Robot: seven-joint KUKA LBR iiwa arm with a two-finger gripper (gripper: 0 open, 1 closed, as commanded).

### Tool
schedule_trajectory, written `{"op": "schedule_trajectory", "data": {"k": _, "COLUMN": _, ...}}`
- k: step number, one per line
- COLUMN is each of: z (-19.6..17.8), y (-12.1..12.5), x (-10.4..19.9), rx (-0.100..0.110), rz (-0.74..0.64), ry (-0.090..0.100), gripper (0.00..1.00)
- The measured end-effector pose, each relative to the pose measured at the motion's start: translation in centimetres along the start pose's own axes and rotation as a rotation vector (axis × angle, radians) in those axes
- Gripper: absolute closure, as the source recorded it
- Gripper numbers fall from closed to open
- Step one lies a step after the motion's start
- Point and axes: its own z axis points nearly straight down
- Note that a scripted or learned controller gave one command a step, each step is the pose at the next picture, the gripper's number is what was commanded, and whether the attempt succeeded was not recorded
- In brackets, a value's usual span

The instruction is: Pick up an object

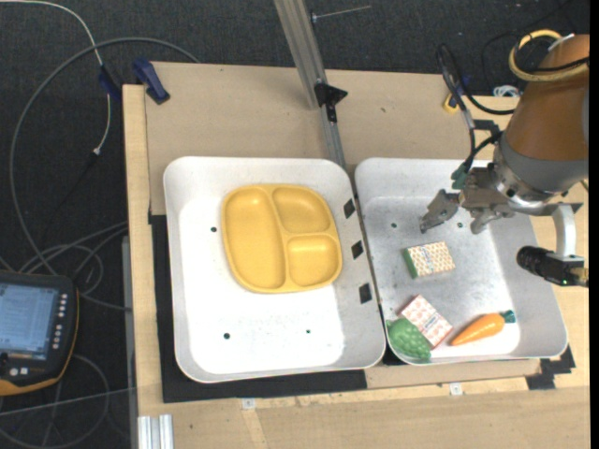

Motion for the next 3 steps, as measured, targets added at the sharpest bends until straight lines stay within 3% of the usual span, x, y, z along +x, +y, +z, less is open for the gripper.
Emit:
{"op": "schedule_trajectory", "data": {"k": 1, "z": 0.0, "y": 0.0, "x": 0.0, "rx": -0.001, "rz": 0.0, "ry": 0.0, "gripper": 0.0}}
{"op": "schedule_trajectory", "data": {"k": 2, "z": 6.1, "y": 0.1, "x": -0.7, "rx": 0.006, "rz": 0.001, "ry": 0.0, "gripper": 0.0}}
{"op": "schedule_trajectory", "data": {"k": 3, "z": 11.7, "y": 0.5, "x": -0.3, "rx": -0.007, "rz": 0.001, "ry": -0.006, "gripper": 0.0}}
